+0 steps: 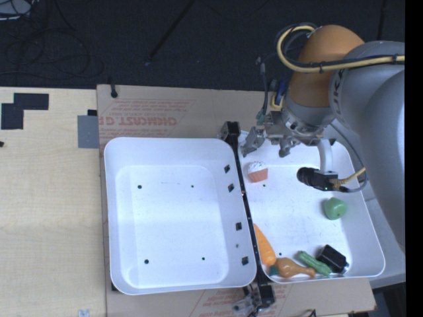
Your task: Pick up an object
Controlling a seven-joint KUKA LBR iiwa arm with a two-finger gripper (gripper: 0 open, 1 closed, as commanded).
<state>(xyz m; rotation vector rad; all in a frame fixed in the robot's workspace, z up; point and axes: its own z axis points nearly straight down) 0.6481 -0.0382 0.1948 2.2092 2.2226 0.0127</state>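
The arm hangs over the right bin at twelve o'clock, approach step. Its fingers look spread, perhaps, gripping nothing. The pink-capped object sits just below at six o'clock; next, descend and close.

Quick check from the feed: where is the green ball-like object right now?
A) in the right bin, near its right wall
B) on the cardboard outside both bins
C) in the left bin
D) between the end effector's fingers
A: the green ball-like object lies on the floor of the right bin close to its right wall, apart from the end effector at the bin's top edge.
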